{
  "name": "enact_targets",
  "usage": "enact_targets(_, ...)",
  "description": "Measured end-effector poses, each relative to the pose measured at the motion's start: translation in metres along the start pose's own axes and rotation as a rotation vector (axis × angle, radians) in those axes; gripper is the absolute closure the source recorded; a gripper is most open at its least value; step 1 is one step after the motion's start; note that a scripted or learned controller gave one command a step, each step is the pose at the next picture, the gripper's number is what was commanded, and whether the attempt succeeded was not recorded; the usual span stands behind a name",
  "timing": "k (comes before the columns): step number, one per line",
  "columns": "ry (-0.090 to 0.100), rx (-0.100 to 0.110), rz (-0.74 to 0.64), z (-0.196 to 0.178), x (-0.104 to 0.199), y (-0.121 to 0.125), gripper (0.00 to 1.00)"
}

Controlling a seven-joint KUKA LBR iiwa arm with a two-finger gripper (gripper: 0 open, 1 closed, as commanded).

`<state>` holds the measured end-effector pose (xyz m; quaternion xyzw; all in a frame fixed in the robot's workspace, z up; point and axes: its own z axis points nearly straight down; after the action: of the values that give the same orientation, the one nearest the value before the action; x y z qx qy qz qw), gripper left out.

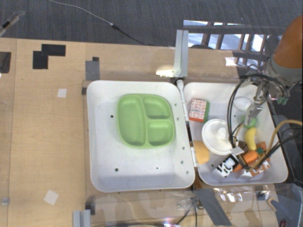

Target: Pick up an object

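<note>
My gripper (pixel 254 111) hangs over the right bin (pixel 280 174), near its far right side. Just under its tip lie a small green item (pixel 250 122) and a yellow banana (pixel 250 138). Nothing can be seen held in it. Also in this bin are a white bowl (pixel 217 135), a red and green box (pixel 198 110), a yellow-orange piece (pixel 202 152), an orange carrot-like item (pixel 251 157) and a black and white item (pixel 226 166). Cables partly cover the objects at the right.
The left bin (pixel 106 174) holds a green divided plate (pixel 145 120). A metal divider rail (pixel 187 126) runs between the bins. The arm's orange band (pixel 289 46) and black cables (pixel 233 122) hang over the right bin's far corner.
</note>
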<state>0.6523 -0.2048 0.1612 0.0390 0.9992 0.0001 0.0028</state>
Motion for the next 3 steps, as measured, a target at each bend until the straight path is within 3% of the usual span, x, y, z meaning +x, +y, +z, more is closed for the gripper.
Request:
enact_targets(1,-0.014,0.001,0.105,0.067,0.034,0.01,0.0)
enact_targets(2,-0.012,0.01,0.113,0.071,0.041,0.093,0.0)
enact_targets(3,-0.005,0.003,0.069,0.061,0.053,0.044,0.0)
